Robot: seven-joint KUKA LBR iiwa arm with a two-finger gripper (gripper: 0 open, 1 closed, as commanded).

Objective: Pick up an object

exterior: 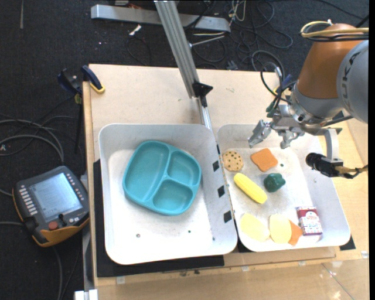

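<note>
The gripper [272,136] hung with fingers apart, empty, above the orange slice [265,159]; descending straight and centred would likely serve best.

A pale wooden bench [146,96] stands on dark carpet [41,35]. Black cables [246,35] trail across the far floor beside a grey metal bar [158,16]. A teach pendant [51,202] lies at left.

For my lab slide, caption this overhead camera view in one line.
Open claw above the right bin of toy food, near the orange slice; teal divided plate in the left bin.
</note>
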